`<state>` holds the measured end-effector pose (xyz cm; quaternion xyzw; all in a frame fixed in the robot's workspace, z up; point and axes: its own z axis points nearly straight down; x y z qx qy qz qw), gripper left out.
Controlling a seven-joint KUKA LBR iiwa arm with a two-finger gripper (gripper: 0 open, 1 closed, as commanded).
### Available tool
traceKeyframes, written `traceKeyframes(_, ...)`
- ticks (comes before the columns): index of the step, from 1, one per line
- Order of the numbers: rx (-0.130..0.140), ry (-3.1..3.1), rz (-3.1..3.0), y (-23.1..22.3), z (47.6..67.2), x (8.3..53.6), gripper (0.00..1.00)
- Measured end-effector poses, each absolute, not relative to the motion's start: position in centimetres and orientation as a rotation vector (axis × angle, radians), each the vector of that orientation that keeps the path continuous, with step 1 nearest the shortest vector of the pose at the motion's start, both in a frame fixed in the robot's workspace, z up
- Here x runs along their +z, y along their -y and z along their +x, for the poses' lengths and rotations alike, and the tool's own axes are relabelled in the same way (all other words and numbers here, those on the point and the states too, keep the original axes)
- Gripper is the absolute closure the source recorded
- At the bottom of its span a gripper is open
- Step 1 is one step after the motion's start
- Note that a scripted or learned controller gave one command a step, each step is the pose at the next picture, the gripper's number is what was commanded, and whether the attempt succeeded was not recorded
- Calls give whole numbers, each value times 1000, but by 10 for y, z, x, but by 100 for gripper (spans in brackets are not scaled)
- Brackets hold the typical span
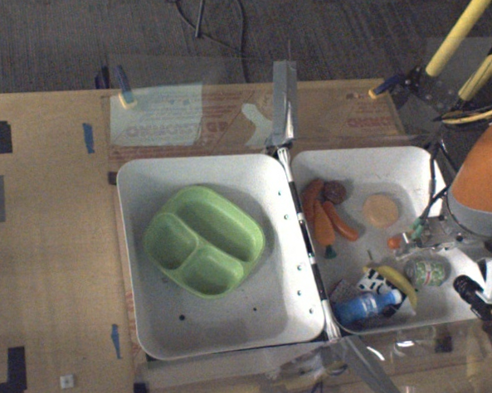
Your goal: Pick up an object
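The right bin [410, 161] holds several small items. Two orange carrots [323, 213] lie at its left side, beside a dark round piece [335, 192]. A tan disc [381, 211] lies near the middle, with a small orange bit [394, 242] below it. Toward the front are a yellow banana [400, 281], a black-and-white toy [369, 281], a blue bottle [365, 307] and a greenish round jar [427, 271]. My gripper [423, 235] hangs over the bin's right side, just above the jar and right of the orange bit. Nothing is visibly held.
The left bin [154, 322] holds a green divided plate [204, 240]. A metal divider [304, 254] runs between the bins. The arm's orange band [480, 177] looms over the right bin's right wall. Yellow-handled tools [456, 29] stand at the back right.
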<state>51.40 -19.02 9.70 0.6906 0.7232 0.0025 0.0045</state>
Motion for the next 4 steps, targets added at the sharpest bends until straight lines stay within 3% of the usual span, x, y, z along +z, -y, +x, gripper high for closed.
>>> traceKeyframes(1, 7, -2266, 2163, 190, 514, 97, 0)
traceKeyframes(2, 3, -2302, 2132, 182, 555, 86, 0)
traceKeyframes(3, 8, -2293, 2134, 184, 555, 97, 100)
traceKeyframes(4, 3, -2236, 2204, 89, 634, 197, 100)
